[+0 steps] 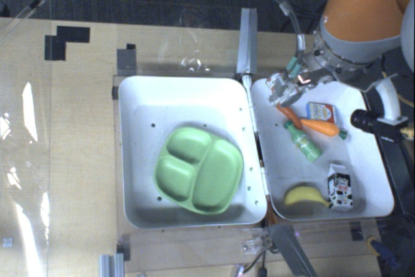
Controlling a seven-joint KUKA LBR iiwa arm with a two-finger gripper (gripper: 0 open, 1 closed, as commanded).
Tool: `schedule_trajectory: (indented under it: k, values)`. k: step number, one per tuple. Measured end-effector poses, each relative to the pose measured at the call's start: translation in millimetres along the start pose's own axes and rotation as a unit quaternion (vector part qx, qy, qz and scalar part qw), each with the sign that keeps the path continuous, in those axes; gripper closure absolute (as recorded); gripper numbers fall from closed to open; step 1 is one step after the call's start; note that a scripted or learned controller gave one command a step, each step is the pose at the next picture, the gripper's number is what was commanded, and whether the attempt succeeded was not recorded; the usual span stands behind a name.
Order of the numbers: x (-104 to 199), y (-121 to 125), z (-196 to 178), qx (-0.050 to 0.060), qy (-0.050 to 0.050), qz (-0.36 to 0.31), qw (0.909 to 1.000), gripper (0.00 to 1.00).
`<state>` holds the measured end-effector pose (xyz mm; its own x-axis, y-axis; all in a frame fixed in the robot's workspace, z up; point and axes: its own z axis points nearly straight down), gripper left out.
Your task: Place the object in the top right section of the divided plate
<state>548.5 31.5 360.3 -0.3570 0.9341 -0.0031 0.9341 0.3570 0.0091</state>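
Note:
A green divided plate (pixel 200 168) lies in the left bin (pixel 139 107), with two small sections on its left and one large section on its right. My gripper (pixel 282 91) hangs over the top left corner of the right bin (pixel 382 198). Just below it an orange carrot (pixel 319 127) lies across a small green bottle (pixel 303 142). A second orange piece (pixel 288 115) sits right under the gripper. I see nothing held in the gripper.
The right bin also holds a red and white packet (pixel 321 112), a yellow banana (pixel 305 196) and a small milk carton (pixel 339 186). A metal divider (pixel 247 48) rises between the bins at the back. A black camera part (pixel 366 120) juts in at the right.

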Motion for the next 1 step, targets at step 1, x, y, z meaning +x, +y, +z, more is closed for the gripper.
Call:
schedule_trajectory:
  k: [1]
  values:
    - [22.5, -51.1, -5.6, 0.001, 0.000, -0.025, 0.9997, 1.00]
